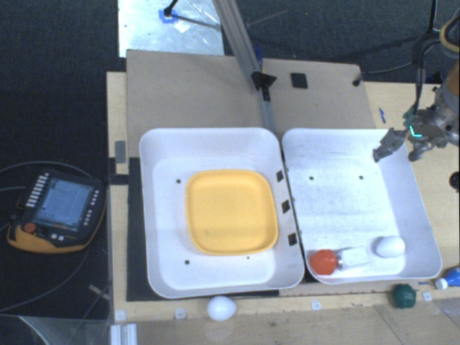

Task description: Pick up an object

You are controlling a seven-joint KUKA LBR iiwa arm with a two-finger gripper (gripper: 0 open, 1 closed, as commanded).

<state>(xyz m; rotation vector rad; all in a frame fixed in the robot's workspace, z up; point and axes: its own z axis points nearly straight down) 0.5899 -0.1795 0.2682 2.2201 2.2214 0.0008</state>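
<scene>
My gripper (pixel 401 146) hovers over the right bin's (pixel 345 192) far right edge, fingers spread apart and holding nothing. I judge this the approach step. Candidate objects lie along that bin's near wall: an orange ball (pixel 324 261), a white egg (pixel 389 247). Next I must move toward one and descend.

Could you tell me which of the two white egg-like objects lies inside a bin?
The white egg in the right bin's near right corner. The other egg lies on the bench, outside the left bin.
</scene>
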